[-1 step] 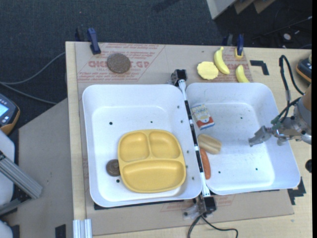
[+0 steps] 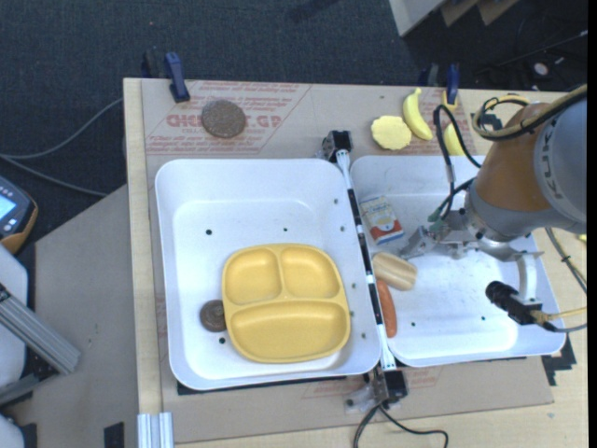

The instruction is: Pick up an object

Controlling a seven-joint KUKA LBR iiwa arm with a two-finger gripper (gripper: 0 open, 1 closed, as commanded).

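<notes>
Bread roll [image 2: 394, 271] and orange hot dog [image 2: 386, 307] are lying against the right bin's [image 2: 466, 336] left wall; a small carton [image 2: 381, 218] is sitting above them. I am hovering my gripper [image 2: 422, 241] just beside the roll; its state I cannot tell.

The tan wooden bench [image 2: 140, 250] carries two shallow white plastic bins, left [image 2: 177, 250] and right [image 2: 448, 342], side by side; a brown round disc [image 2: 223, 118], a yellow lumpy piece [image 2: 391, 133] and a yellow banana [image 2: 416, 115] lie along its far edge.
</notes>
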